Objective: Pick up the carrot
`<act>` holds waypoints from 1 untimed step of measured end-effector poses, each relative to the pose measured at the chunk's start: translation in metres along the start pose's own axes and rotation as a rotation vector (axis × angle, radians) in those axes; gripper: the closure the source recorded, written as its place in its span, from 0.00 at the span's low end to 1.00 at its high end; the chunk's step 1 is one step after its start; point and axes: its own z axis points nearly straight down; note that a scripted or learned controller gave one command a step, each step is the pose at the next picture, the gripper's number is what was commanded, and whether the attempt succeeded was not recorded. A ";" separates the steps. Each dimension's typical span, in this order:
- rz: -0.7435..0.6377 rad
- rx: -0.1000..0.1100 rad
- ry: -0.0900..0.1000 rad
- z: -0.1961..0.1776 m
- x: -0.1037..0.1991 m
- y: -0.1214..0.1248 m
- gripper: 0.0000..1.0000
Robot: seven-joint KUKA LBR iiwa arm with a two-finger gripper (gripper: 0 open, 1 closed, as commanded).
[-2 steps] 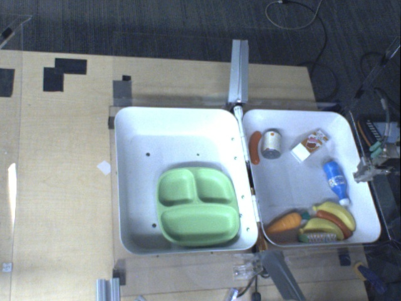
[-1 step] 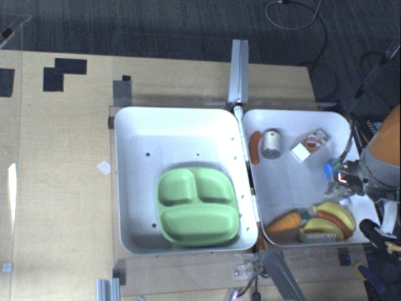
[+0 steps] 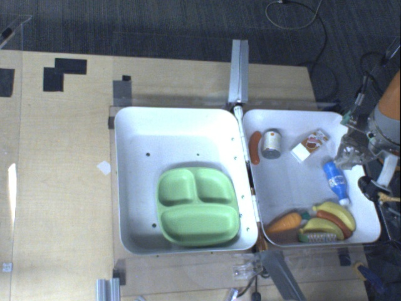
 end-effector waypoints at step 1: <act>0.478 0.000 -0.001 -0.011 0.014 0.037 1.00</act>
